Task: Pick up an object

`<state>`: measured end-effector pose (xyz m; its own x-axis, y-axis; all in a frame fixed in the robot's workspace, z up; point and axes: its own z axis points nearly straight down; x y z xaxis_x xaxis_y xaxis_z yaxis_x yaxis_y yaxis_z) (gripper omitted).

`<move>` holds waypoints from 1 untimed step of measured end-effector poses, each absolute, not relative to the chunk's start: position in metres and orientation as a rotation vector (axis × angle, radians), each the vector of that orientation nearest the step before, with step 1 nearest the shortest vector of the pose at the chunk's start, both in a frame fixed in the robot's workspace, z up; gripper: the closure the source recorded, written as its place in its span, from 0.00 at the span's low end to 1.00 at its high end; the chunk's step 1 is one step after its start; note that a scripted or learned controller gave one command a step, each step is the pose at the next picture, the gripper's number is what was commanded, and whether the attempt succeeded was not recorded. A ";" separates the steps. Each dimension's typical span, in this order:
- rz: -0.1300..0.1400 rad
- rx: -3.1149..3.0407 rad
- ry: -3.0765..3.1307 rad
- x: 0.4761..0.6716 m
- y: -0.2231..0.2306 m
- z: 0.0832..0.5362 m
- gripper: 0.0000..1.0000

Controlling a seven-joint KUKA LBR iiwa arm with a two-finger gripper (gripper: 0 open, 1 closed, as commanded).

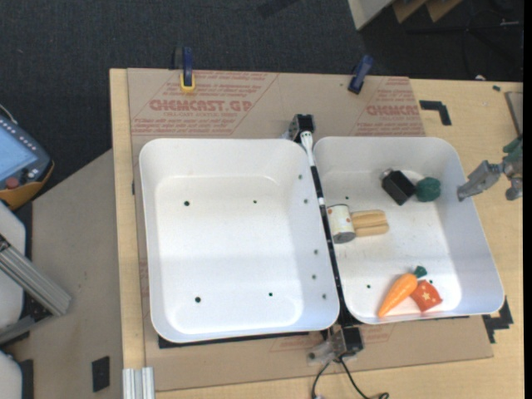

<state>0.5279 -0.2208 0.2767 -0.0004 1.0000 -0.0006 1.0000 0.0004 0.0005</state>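
The right bin [474, 248] holds several objects. A black block [398, 186] lies at its back, touching a dark green ball [429, 189]. A wooden peg with a white end [357, 224] rests against the bin's left wall. At the front lie an orange toy carrot [398, 293] and a small red piece [426, 296], side by side. My gripper [480, 180] shows as a small grey shape at the right edge, just outside the right bin's rim and to the right of the green ball. Nothing is seen held in it.
The left bin [224, 239] sits beside the right one on a brown board [274, 98]. A blue and yellow clamp [186, 68] and a blue clamp [361, 73] grip the board's far edge. Cables and small black fittings [342, 343] lie at the front between the bins.
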 end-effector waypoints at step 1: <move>0.014 2.203 2.212 0.553 -0.202 0.487 0.00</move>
